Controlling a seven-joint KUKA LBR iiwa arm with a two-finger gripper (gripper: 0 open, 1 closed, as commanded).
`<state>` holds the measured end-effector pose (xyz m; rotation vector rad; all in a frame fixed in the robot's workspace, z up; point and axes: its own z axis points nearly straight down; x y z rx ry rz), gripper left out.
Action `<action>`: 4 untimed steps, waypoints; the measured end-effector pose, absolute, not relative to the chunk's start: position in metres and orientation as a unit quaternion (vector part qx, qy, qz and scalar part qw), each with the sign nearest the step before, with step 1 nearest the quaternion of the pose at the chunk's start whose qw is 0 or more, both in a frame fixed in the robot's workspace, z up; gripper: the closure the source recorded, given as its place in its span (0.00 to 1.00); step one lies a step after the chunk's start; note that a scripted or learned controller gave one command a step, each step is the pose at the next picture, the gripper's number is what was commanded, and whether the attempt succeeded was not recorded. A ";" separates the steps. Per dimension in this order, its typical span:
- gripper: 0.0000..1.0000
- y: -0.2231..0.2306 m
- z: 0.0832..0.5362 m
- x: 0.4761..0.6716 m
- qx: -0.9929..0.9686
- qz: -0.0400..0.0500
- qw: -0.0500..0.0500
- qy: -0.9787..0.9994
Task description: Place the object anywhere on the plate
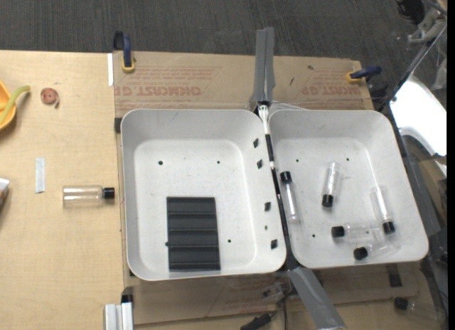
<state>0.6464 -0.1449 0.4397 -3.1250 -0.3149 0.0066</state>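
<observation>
So, both bins sit side by side on the tabletop (64, 250). The left bin (142, 133) has the plate (192, 234) in it, a black ribbed rectangle lying flat near the front wall, with nothing on top of it. All the candidate objects are over in the right bin (355, 126): five clear vials with black caps. One long vial (289, 200) lies right along the bin's left wall. A shorter vial (329, 181) is near the middle, cap pointing toward the front. A third vial (379, 206) is off to the right. Two more, a fourth vial (353, 232) and a fifth vial (375, 249), lie close together by the front wall.

Out on the bare wood left of the bins there's a spare vial (84, 193) on its side, plus a little white strip (40, 176) and a small reddish disc (48, 96).

Can't tell what state the tool is in from this angle.
</observation>
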 end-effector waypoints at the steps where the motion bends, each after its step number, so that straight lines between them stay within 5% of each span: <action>1: 0.00 -0.223 0.440 0.606 -0.995 0.003 0.001 -0.100; 2: 0.00 -0.157 0.440 0.646 -0.995 0.002 0.000 -0.100; 3: 0.00 -0.222 0.440 0.587 -0.993 0.003 0.001 -0.114; 4: 0.00 -0.178 0.439 0.650 -0.995 0.002 0.000 -0.101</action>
